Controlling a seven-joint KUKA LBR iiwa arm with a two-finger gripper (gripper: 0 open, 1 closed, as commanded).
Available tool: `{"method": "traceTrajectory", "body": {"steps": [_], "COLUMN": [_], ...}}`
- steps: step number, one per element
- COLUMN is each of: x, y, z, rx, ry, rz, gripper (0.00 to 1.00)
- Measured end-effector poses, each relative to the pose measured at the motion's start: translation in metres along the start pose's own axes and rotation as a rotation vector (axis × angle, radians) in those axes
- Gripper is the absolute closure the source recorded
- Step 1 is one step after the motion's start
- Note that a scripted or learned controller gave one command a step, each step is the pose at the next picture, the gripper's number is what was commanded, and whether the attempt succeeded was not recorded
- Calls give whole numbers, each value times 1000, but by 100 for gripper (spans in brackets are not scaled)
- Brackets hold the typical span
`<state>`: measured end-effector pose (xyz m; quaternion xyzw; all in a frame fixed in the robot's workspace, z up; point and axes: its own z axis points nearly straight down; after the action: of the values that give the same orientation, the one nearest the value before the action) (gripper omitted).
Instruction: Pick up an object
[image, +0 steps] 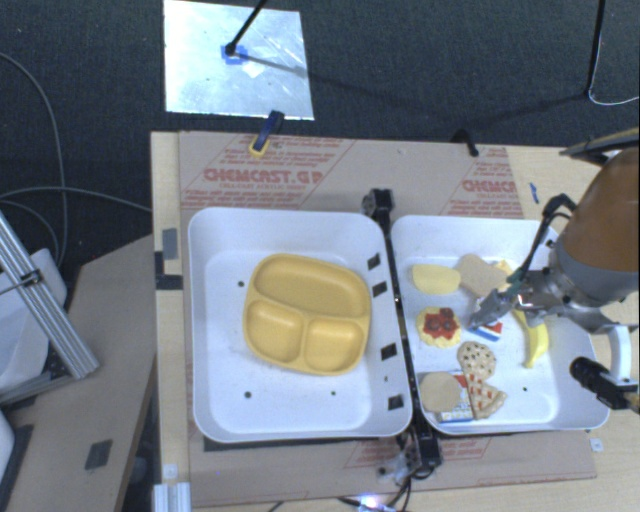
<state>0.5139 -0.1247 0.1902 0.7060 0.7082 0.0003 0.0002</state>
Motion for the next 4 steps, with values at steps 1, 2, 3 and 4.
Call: {"method": "traceTrajectory", "body": {"steps": [1, 2, 3, 4], "x": [-80, -27, -65, -83], "y": [-28, 64, 135, 90], "z": [109, 103, 46, 87], "rx": [0, -11, -14, -3], "ry": [3, -2, -6, 0], "rz": [8, -8, -3, 5], "gripper": [0, 0, 0, 0]}}
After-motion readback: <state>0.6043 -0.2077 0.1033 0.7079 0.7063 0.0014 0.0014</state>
